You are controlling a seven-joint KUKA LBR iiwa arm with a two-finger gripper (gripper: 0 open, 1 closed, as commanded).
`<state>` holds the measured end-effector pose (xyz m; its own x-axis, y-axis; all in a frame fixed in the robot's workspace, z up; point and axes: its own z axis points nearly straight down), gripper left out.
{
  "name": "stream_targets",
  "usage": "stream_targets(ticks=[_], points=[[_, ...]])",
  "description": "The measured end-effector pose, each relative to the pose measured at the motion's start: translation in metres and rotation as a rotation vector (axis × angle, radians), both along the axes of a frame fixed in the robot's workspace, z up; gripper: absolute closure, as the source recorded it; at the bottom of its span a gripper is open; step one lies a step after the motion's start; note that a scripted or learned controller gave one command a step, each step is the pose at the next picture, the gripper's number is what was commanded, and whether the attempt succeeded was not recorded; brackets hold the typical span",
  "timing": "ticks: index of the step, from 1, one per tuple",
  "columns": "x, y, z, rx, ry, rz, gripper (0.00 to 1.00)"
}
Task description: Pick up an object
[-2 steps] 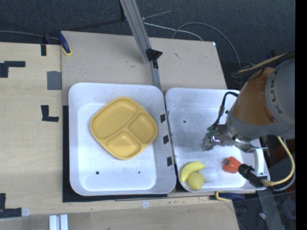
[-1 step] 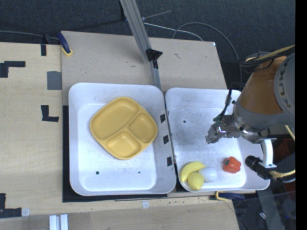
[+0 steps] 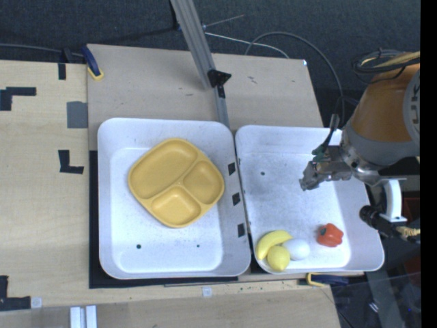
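A: Where does the tool [image 3: 315,176] sit?

B: Over the right bin [image 3: 273,149], toward its 3 o'clock side, above bare floor. Whether it is clenched or released cannot be told from this slant; nothing shows in it.

A: And the candidates for picking?

B: All lie along the right bin's 6 o'clock edge. A yellow banana [image 3: 271,240], a lemon [image 3: 278,257] and a white egg [image 3: 298,249] huddle touching one another at about 7 o'clock in the bin. A red pepper [image 3: 330,234] lies apart from them, at 5 o'clock, nearest the tool. The left bin [image 3: 116,183] holds a yellow divided plate [image 3: 175,182].

A: What could go wrong?

B: The cluster is the risk. Descending into it, the tool would likely strike two items at once and knock them aside rather than close on one. They also sit close to the wall, which could block one side of the tool. The egg and lemon look round and probably roll away.

A: The pepper, then?

B: Probably safer, being isolated, though its rounded form could still squirt out.
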<state>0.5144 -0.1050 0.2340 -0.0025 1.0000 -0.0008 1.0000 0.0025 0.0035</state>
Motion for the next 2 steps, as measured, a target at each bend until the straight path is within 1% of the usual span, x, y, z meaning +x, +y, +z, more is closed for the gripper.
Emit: stream_targets(ticks=[1,2], points=[[0.011,0.062,-0.001,0.003,0.005,0.005,1.00],[0.023,0.122,-0.008,0.002,0.006,0.005,1.00]])
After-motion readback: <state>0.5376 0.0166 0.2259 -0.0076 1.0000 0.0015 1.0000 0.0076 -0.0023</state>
